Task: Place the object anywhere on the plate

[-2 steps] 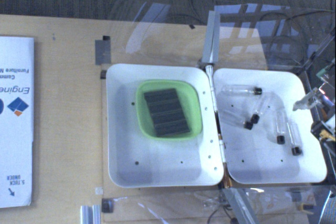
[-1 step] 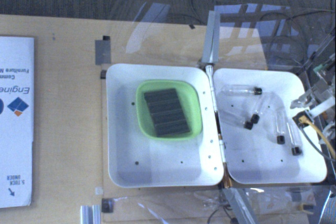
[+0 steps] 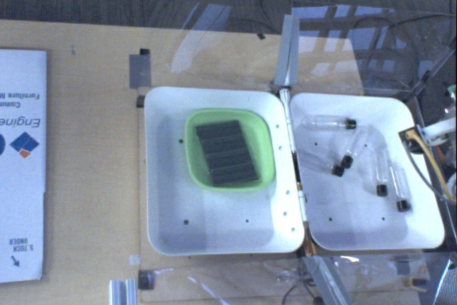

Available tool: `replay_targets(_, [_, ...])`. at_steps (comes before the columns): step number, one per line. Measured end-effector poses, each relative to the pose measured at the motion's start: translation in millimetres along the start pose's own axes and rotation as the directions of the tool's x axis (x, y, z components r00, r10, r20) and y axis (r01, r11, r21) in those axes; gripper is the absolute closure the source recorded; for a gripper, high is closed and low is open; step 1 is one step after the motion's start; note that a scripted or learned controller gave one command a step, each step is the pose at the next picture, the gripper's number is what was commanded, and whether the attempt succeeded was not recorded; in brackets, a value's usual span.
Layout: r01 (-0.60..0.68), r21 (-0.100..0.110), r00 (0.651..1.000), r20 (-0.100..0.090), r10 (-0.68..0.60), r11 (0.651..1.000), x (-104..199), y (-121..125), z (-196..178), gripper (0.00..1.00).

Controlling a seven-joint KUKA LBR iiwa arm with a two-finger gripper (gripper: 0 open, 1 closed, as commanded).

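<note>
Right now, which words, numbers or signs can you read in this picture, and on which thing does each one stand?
All readable text stands on the white sheet lying on the bench left of the bins, printed sideways and cut by the picture's edge:
"Engine", in large letters, cut off.
Smaller lines above it: too blurred to read.
Small print near its lower end: too small to read.
The green plate, bins and tubes bear no text.

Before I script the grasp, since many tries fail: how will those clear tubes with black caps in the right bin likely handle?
The clear tubes look round and smooth, so probably slippery and apt to roll. They seem thin-walled and light, perhaps fragile if squeezed hard. Some lie touching, so one may nudge its neighbours.
</note>
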State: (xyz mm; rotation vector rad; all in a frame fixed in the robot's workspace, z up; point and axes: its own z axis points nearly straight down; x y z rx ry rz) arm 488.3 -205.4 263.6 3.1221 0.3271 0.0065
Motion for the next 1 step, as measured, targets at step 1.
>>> replay_targets(1, [0.000, 0.003, 1.000, 0.001, 0.000, 1.000, 8.1, -37.9, 15.2, 0.00])
